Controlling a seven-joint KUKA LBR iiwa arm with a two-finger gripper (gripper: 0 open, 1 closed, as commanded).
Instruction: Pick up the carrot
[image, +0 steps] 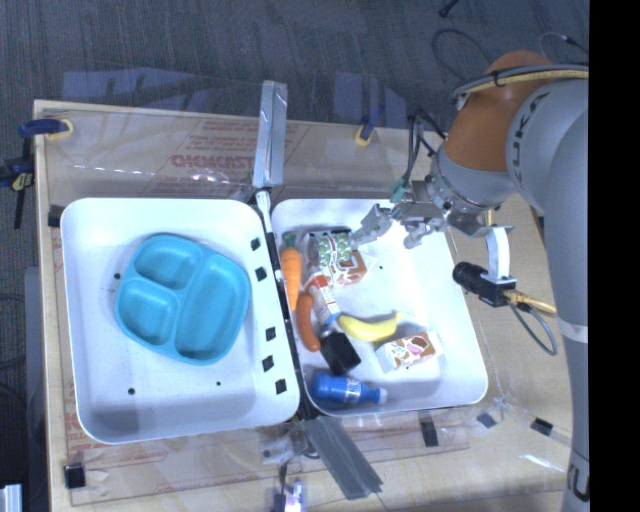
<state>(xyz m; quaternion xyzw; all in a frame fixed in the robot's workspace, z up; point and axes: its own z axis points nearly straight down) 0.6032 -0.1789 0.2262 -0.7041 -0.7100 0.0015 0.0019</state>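
Observation:
The carrot (290, 270) is orange with a green top and lies along the left wall of the right bin (455, 300), pointing toward the near side. My gripper (395, 230) hangs over the far part of that bin, to the right of the carrot and well apart from it. Its fingers (371, 225) are spread open with nothing between them.
Beside the carrot lie a printed snack packet (338, 258), a second orange-red piece (307, 322), a black block (339, 351), a banana (368, 325), a white packet (412, 352) and a blue bottle (345, 390). The left bin (90, 380) holds a blue divided plate (183, 297).

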